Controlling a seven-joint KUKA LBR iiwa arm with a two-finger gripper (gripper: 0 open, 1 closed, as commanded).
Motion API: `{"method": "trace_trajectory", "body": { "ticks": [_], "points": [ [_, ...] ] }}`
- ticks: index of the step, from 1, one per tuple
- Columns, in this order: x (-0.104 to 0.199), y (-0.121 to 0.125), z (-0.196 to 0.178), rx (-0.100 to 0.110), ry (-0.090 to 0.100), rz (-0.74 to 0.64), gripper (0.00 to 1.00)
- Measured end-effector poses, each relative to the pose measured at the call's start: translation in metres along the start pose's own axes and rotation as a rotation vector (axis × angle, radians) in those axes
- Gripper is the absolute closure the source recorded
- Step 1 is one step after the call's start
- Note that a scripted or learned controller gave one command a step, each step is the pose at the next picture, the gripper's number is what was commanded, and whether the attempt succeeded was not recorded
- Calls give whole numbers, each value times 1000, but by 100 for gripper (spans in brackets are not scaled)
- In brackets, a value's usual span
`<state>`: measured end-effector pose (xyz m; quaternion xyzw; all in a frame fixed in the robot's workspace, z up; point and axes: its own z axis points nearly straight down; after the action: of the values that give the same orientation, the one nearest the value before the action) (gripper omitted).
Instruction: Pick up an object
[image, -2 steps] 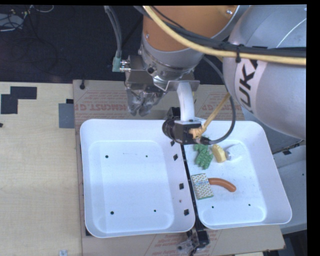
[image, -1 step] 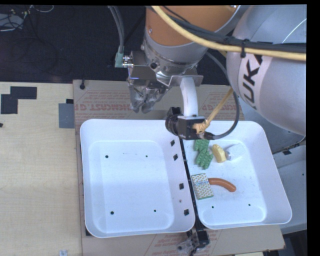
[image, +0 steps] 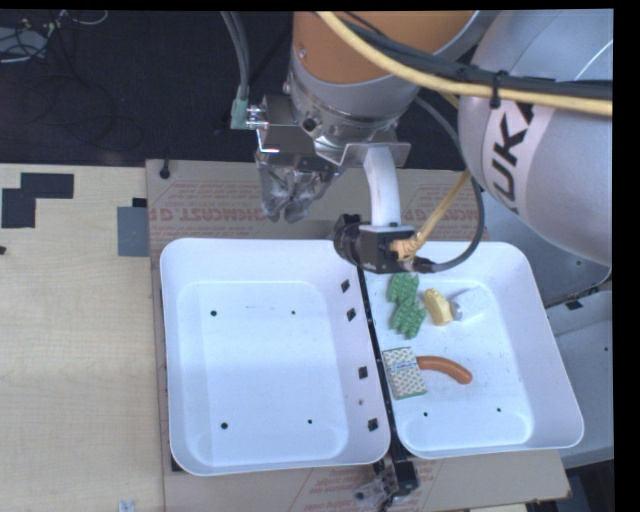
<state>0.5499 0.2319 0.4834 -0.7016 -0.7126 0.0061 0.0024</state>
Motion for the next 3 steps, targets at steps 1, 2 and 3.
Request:
{"method": "trace_trajectory", "body": {
  "ticks": [1, 2, 3],
  "points": [
    [1, 0, -9, 4, -1, -6, 100],
    [2, 0, -18, 8, -2, -13, 100],
    [3, -1, -27, 12, -4, -20, 100]
  ]
}}
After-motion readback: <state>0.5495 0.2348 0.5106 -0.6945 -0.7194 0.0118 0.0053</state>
